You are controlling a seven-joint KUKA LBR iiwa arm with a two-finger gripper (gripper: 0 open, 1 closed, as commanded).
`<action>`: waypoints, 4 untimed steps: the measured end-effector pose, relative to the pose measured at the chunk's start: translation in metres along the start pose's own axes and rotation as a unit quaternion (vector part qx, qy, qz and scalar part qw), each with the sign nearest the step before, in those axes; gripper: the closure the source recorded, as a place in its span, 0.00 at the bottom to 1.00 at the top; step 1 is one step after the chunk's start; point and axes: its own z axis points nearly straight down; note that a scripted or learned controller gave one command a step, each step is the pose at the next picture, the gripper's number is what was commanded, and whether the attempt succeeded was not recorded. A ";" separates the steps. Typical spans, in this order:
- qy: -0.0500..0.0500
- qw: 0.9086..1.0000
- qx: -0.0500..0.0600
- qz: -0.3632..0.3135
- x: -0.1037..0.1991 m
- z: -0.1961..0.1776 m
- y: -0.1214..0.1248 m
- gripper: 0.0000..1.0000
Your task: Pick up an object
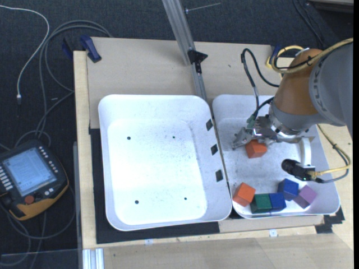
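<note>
Green block [261, 203] beside blue block [277, 201]; pincer [253, 138] above orange cube [256, 149].

Wooden tabletop [146, 66], teach pendant [28, 175] on dark carpet at left, white cable [28, 49] beside it, blue clamp [90, 48] at tabletop corner, slanted aluminium pole [176, 18]

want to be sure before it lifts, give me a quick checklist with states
1. Gripper over right bin: ok.
2. Orange block directly beneath the gripper: ok.
3. Block between the fingers: cannot tell.
4. Space around that block: ok, it sits apart from the others.
5. Other blocks away from the lift path: ok; second orange block, green block, blue blocks and purple block cluster at the near edge.
</note>
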 end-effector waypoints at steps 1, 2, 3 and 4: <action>0.000 1.000 -0.002 0.000 0.000 -0.011 0.002 1.00; 0.000 1.000 0.000 0.001 -0.017 0.001 -0.010 1.00; -0.002 1.000 -0.003 0.001 -0.041 0.000 0.004 1.00; 0.000 1.000 -0.006 -0.004 0.046 -0.104 -0.022 1.00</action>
